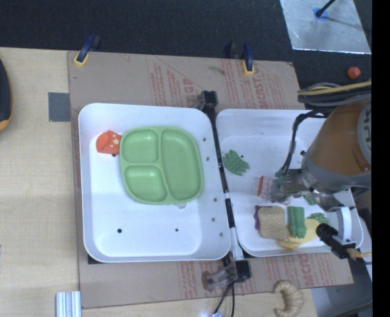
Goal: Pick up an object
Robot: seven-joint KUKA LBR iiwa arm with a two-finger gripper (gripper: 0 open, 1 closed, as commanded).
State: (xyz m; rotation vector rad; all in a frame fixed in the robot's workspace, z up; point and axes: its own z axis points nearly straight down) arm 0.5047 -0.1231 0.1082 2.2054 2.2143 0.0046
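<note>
Bench on the far left is plain wood with a cardboard sheet clamped on top, and both bins sit on that; left bin has a green divided plate lying flat in its upper half, with a small red-orange toy tucked against the plate's left edge; right bin is where the action is; a little green leafy piece sits near its left wall, well apart from everything else; further right, low in the bin, there's a cluster: a tan bread-like block, then a green stick-shaped piece right beside it with its long axis running top to bottom, resting on something yellow; gripper hangs just above that cluster, next to a small orange bit; honestly can't tell its state, it's too dark and cluttered there.
</note>
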